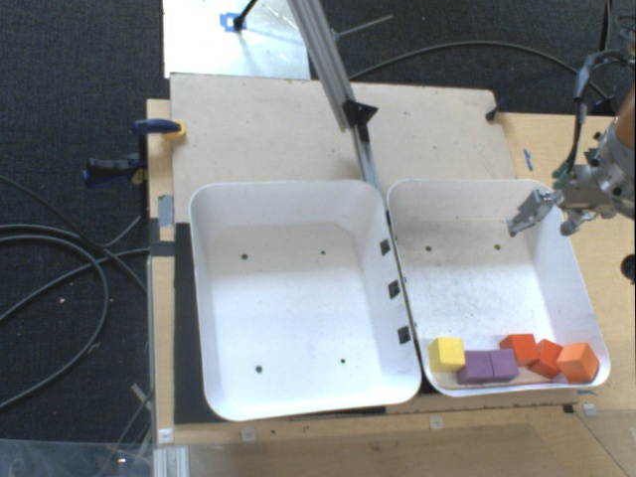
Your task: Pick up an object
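Now end effector [547, 217] spread wide, nothing between its fingers, above right bin's [467, 266] far corner.

Five small blocks lie in a row along the near edge of the right bin [556, 266], toward its near right corner. From the left: a yellow cube [447, 353], a purple block [487, 366] lying flat and touching it, then a red-orange block [518, 346], a tilted red block [546, 360], and an orange cube [578, 362] nearest the corner.
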### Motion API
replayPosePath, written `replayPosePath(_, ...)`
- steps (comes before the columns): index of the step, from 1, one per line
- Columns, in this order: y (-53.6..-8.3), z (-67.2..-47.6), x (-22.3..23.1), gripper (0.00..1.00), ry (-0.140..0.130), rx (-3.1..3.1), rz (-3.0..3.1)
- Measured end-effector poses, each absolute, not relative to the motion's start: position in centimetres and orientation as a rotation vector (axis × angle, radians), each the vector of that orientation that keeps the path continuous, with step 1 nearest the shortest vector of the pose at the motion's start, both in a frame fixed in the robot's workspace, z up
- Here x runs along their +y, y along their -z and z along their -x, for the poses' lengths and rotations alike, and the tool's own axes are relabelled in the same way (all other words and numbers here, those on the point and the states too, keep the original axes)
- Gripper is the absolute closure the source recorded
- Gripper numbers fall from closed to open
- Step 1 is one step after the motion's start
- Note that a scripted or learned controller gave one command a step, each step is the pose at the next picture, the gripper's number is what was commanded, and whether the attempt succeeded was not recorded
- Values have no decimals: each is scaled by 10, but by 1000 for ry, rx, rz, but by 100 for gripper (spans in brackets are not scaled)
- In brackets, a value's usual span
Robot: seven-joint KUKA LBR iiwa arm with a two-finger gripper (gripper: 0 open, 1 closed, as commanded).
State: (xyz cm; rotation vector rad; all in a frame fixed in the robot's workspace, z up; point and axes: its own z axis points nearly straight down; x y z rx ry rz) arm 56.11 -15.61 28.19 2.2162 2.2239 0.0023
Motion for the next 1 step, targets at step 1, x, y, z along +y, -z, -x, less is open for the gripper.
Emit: replayPosePath(1, -132, -522, -164, 0, 5, 2225, -2226)
